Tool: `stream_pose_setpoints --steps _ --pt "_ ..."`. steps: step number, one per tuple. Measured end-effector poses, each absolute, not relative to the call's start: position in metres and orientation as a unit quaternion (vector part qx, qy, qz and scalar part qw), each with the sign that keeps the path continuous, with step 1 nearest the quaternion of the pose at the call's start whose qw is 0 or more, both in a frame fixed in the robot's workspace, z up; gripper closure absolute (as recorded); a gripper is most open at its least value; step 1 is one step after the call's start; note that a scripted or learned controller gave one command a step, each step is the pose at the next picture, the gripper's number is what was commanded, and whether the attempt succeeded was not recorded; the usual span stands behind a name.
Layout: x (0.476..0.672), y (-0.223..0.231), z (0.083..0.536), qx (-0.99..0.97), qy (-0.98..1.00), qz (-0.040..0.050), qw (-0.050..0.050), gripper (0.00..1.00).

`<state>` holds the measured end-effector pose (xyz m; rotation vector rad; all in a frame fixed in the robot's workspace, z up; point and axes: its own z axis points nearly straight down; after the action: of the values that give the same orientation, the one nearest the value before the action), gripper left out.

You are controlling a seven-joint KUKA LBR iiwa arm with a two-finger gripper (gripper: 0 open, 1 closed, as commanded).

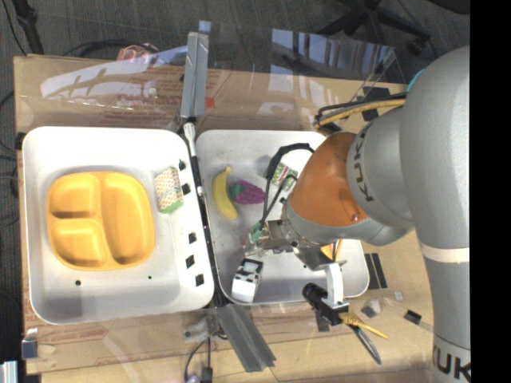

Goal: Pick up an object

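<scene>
Arm point(375, 182): grey with an orange band, reaches in from the right and hangs over the right bin point(215, 146), covering much of its floor.
Gripper point(275, 242): low over the right bin's middle, hidden under the wrist and cables; whether it is spread or pressed together cannot be told, and nothing shows pinched in it.
Banana point(224, 193): lies on the right bin's floor near its left wall, apart from the gripper.
Purple toy point(247, 191): touching the banana's right side.
White block point(247, 279): at the right bin's near edge.
Yellow divided plate point(101, 217): in the left bin point(48, 302).
Patterned packet point(168, 190): just beside the plate's right rim.
</scene>
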<state>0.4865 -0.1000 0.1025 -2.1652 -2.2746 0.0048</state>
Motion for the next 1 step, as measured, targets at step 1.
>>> stream_pose_setpoints --steps 1 --pt "0.4866 -0.0999 0.1026 -0.689 -0.724 0.0015 0.0 0.0"
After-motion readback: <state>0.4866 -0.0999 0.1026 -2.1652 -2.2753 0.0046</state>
